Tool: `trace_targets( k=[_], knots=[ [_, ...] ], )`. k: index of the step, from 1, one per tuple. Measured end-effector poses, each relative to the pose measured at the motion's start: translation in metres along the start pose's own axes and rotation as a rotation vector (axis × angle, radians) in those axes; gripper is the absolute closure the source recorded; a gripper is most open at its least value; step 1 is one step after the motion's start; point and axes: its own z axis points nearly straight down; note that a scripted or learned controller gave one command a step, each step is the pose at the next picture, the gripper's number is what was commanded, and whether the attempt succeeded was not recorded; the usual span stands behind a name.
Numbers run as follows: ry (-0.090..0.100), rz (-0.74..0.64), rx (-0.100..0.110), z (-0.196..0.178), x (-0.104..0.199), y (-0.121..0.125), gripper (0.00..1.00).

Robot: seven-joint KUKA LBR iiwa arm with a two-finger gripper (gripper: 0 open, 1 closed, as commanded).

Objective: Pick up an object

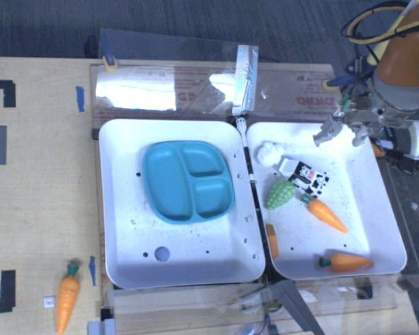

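From above the bench we see two shallow white bins set side by side, their smooth plastic walls rounded at the corners and speckled with dark flecks. The left bin (119,208) holds a glossy teal divided plate (188,181), a rounded square with three recessed compartments; a small grey disc (161,255) lies near the bin's front wall.

The right bin (377,208) carries the pickable objects. A tapered orange toy carrot (326,214) lies at a slant near the bin's middle, its narrow green end just beside a bumpy green, berry-shaped toy (280,194). Above these we find a small black-and-white patterned toy (305,175) and, near the bin's inner back corner, a white rounded object (267,153) too washed out for us to identify. A second carrot (346,262) lies flat along the front wall, and a thin orange sliver (272,243) rests against the divider side.

The gripper (342,130) hangs over the right bin's back edge, its grey metal fingers spread apart with nothing between them, well apart from the slanted carrot. The orange-banded arm (403,65) rises behind it, looped with yellow and black cable.

Outside the bins, a third carrot (68,298) lies on the pale wood-grain bench (35,187), and clear, reflective plastic sheeting (167,82) stands behind the bins.
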Motion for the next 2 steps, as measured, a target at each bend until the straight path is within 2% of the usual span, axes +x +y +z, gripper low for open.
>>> trace_targets(
  k=[1, 2],
  knots=[
    [-0.002, 0.202, -0.020, 0.071, 0.028, -0.042, 0.00],
    [-0.014, -0.294, -0.054, 0.078, 0.035, -0.078, 0.00]
  ],
)
